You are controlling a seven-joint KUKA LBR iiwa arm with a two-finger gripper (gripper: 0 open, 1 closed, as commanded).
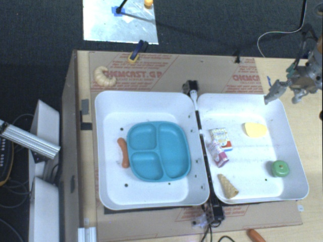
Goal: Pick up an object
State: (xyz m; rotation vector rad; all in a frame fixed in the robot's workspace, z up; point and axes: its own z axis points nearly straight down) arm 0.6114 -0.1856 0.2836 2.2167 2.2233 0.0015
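My gripper point(284, 96) hangs above the far right corner of the right bin point(290, 130), open, with nothing between its fingers. Below it in that bin lie a yellow wedge point(255, 130), a green round object point(280, 169), a small white packet point(219, 136), a pink-and-white packet point(221, 156) and a tan cone point(228, 185). The yellow wedge is the closest to the gripper, a little to the front left of it. In the left bin point(108, 135), a blue divided plate point(158, 150) lies with an orange sausage point(124, 153) beside its left edge.
A pale curled object point(104, 75) and a yellow-and-blue tool point(136, 52) lie on the cardboard behind the left bin. An orange piece point(256, 234) lies on the bench in front of the right bin. A black divider point(199, 135) runs between the bins.
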